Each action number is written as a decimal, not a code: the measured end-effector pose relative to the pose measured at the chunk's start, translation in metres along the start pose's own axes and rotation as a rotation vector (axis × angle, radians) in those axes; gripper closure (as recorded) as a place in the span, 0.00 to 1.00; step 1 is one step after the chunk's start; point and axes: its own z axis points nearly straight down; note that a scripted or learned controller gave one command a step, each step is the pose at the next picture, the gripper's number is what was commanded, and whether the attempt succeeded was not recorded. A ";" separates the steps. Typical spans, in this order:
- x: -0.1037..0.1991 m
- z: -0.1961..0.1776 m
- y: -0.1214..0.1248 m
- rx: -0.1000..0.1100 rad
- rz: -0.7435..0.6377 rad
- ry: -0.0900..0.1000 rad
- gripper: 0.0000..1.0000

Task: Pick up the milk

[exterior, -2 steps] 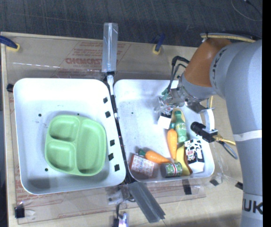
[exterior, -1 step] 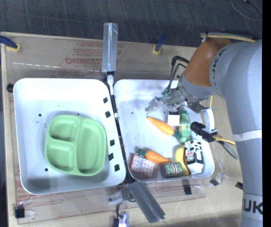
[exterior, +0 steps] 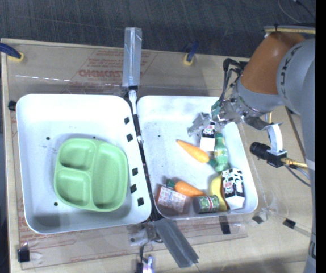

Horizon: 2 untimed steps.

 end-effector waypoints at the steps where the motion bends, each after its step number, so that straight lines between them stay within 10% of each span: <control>1: -0.007 0.043 0.055 0.000 -0.063 0.000 0.00; 2: -0.002 0.011 0.027 0.001 -0.133 0.001 0.00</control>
